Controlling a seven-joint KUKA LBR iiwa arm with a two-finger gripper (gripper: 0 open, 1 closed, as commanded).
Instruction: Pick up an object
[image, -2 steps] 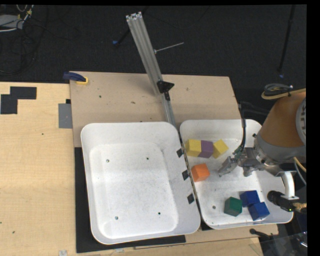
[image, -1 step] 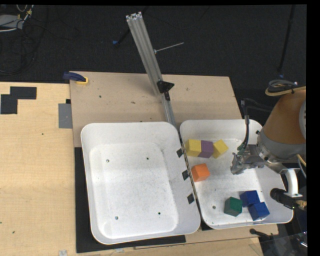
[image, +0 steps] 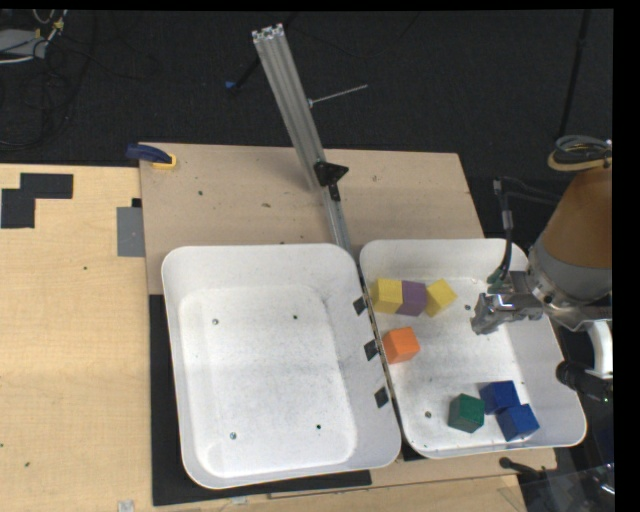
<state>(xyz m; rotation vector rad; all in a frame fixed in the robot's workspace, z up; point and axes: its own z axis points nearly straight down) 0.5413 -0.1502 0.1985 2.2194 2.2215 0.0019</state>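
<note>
Blue blocks (image: 508, 408) and a green block (image: 465, 413) lie below my jaws (image: 487, 318).
Whether they are open, I cannot tell; yellow blocks (image: 411, 297) sit left.

We cannot resolve the gripper (image: 492, 312) tips against the right bin (image: 455, 258), and the arm (image: 580, 235) is cut off at right.

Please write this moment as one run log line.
gripper: above right white bin | holding: nothing seen | nearest: small yellow block
</note>
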